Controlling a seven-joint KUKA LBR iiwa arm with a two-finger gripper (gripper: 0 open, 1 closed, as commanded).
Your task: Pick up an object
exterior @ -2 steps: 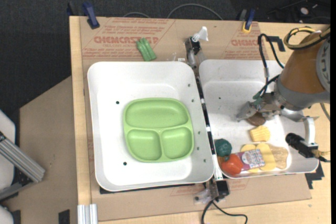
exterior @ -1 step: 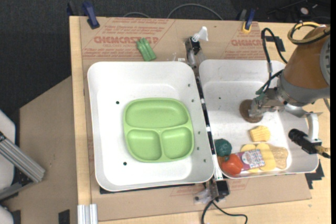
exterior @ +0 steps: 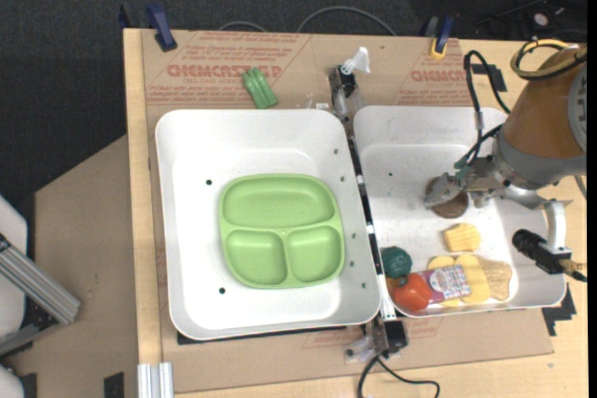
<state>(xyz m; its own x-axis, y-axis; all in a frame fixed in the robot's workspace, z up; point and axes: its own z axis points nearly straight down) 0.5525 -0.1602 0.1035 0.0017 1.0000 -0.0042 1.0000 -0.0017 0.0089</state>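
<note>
The arm reaches in from the right and hangs low over the right bin. Its gripper is down near the bin's floor, right beside a small brown object; I cannot see whether they touch. Just in front of it lies a yellow block. Along the bin's near edge sit a dark green piece, a red tomato-like piece and a yellow packet with a small labelled bottle on it.
The left bin holds a green divided plate. A green toy lies on the cardboard behind the left bin. Clamps stand at the bench's far edge, and black cables trail beside the arm.
</note>
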